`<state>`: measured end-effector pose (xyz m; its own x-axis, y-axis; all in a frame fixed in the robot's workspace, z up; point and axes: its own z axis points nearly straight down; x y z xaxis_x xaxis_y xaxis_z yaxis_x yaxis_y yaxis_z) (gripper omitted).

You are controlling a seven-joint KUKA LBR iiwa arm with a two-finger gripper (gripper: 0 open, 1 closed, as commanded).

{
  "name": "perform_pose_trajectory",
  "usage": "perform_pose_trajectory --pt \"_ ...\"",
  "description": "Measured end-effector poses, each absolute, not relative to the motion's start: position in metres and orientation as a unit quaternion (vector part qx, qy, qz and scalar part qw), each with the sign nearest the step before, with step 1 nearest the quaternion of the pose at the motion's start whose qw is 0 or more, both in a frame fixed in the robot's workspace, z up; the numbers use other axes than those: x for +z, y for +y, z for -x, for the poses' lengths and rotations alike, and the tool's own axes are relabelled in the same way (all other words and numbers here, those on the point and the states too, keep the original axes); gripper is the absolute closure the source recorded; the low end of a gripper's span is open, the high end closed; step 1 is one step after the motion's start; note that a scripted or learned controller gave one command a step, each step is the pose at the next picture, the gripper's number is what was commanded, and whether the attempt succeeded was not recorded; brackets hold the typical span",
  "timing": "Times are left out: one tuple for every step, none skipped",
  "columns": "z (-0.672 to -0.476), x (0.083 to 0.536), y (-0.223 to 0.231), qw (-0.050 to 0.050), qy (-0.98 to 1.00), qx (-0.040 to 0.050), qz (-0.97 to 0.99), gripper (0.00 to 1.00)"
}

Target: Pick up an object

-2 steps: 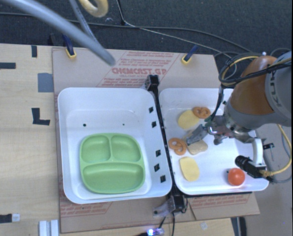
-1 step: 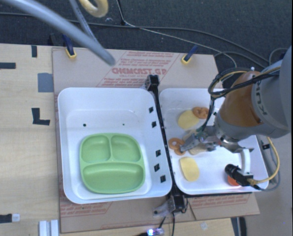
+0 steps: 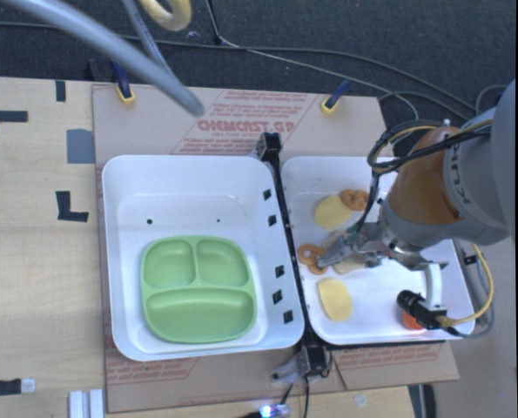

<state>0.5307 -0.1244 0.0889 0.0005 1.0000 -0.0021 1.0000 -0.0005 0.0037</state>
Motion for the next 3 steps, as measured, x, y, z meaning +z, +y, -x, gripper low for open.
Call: perform_pose_trajectory --pt "-0.533 0.100 -0.124 0.005 0.707 0.0026 -0.707 1.00" --pt "-0.532 0.142 -0.125 0.001 0.708 0.0004 -0.707 1.00" --pt "-0.529 0.195 -0.115 0.002 0.708 0.0012 -0.706 1.00"
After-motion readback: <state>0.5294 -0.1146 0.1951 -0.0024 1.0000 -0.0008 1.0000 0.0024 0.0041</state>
